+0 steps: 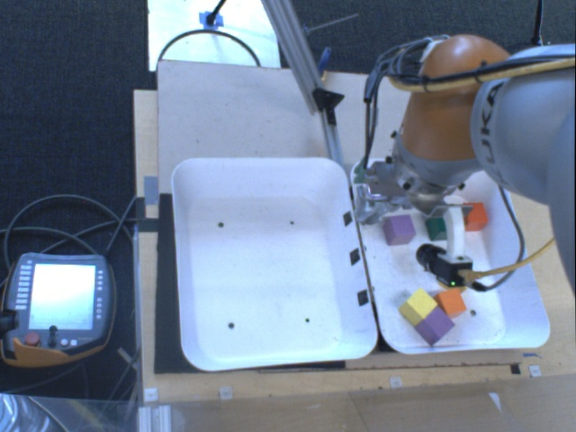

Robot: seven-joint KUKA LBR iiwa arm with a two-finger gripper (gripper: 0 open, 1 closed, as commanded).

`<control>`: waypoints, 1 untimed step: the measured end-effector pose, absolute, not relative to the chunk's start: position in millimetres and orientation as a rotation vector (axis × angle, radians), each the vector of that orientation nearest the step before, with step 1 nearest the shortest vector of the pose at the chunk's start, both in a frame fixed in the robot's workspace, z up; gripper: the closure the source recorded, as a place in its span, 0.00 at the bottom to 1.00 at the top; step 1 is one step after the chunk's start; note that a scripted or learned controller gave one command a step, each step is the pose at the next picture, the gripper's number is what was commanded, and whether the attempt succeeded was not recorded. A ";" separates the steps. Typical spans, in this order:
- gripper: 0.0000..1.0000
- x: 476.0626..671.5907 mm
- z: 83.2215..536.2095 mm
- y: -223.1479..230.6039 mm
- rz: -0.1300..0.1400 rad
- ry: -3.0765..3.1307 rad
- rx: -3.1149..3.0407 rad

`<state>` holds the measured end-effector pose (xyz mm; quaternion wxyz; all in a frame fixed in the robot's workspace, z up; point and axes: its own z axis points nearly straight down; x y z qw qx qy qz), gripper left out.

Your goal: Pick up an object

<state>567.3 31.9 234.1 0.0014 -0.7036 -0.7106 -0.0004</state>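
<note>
I'm hanging my tool (376,201) low at the right bin's (531,318) left wall, can't tell its opening, w/ the purple cube (399,229) just beside it, so I'm judging 1 clean grab needs centring over it, clear of the green block (436,227).

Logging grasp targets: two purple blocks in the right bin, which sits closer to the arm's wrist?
The upper purple block, just under the wrist. The other purple block lies near the bin's front edge, touching the yellow block.
</note>
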 end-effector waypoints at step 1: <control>1.00 546.8 243.4 81.0 -0.004 -2.232 -2.207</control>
